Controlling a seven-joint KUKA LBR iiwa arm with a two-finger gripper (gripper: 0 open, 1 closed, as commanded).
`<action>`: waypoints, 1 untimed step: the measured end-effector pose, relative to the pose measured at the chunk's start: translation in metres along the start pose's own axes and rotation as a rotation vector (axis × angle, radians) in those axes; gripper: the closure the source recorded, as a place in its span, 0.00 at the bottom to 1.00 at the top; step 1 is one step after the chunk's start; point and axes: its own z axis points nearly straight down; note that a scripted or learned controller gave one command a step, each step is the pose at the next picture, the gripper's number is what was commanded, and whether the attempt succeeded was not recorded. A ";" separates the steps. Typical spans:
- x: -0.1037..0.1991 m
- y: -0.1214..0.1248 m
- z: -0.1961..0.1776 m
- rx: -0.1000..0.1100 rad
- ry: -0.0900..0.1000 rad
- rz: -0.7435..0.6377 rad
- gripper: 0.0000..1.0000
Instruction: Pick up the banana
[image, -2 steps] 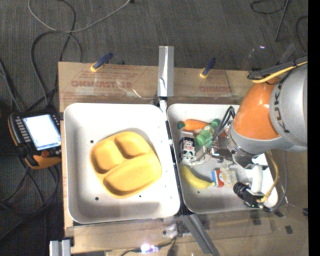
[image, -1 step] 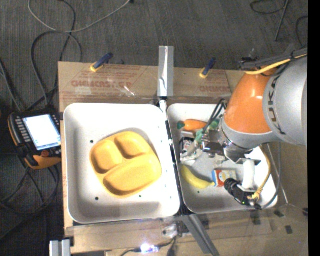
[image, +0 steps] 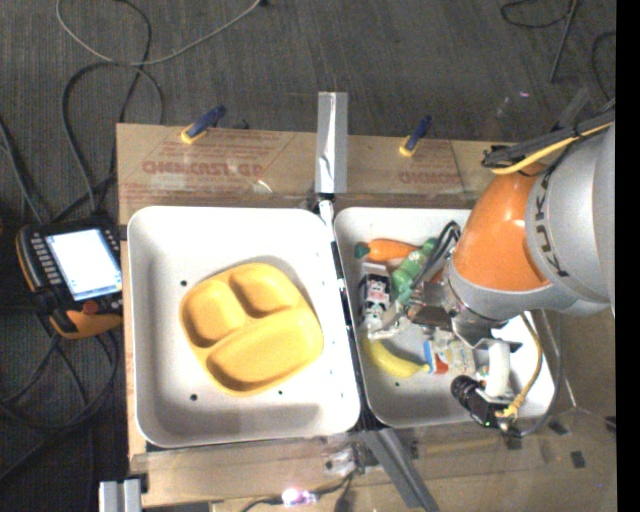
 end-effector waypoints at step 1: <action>0.071 -0.013 0.000 0.000 0.000 0.031 0.00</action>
